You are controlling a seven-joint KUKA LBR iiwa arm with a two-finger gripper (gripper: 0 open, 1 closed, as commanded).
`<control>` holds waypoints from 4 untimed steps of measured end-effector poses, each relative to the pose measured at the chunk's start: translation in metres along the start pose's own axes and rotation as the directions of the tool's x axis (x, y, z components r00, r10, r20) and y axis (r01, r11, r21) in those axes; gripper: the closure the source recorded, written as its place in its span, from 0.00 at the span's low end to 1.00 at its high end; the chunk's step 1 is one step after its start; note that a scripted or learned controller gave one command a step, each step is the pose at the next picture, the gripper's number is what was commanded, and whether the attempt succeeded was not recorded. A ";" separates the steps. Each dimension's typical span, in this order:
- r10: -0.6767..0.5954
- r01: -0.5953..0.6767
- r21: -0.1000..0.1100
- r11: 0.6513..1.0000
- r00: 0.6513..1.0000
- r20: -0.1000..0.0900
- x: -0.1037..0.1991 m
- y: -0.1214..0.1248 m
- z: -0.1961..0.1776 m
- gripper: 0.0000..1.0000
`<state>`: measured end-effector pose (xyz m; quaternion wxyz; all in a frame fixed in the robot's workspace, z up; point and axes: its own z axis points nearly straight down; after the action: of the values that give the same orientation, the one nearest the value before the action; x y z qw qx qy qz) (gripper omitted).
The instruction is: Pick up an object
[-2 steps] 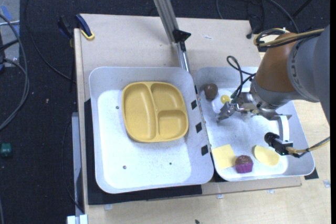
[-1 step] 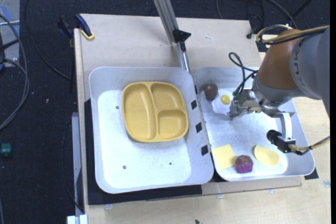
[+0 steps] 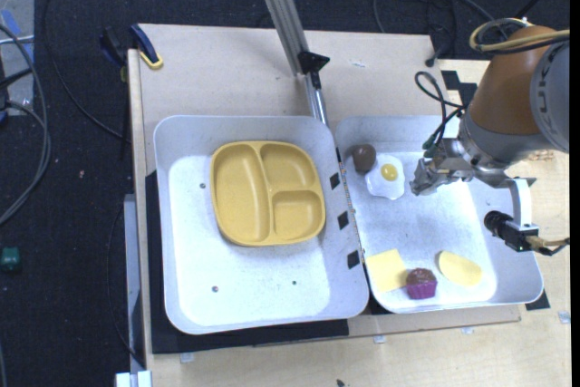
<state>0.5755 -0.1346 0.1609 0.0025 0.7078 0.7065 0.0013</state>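
The right bin [image 3: 435, 222] holds a fried egg toy [image 3: 386, 177], a brown round piece [image 3: 363, 158], a yellow square slice [image 3: 385, 269], a purple piece [image 3: 420, 283] and a yellow oval piece [image 3: 459, 267]. My gripper [image 3: 424, 180] hangs low over the bin's upper part, just right of the fried egg. Nothing shows between its fingers, and whether they touch the egg is unclear.
The left bin [image 3: 181, 222] carries a yellow sectioned tray [image 3: 268, 192]. A metal pole [image 3: 281, 0] slants down to the bins' far junction. The arm's orange band [image 3: 507, 86] and cables [image 3: 444, 109] hang over the right bin's far right corner.
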 end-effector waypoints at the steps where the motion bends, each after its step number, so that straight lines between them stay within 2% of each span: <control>1: -0.005 0.005 -0.001 1.000 1.000 0.000 0.006 0.010 -0.055 1.00; 2: -0.005 0.005 0.001 1.000 1.000 -0.001 0.006 0.012 -0.081 1.00; 3: -0.010 0.010 0.003 1.000 1.000 -0.003 0.060 0.018 -0.087 1.00; 4: -0.011 0.011 0.002 1.000 1.000 -0.004 0.116 0.035 -0.093 1.00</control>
<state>0.6098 -0.0185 0.2536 0.0004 0.7039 0.7103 0.0017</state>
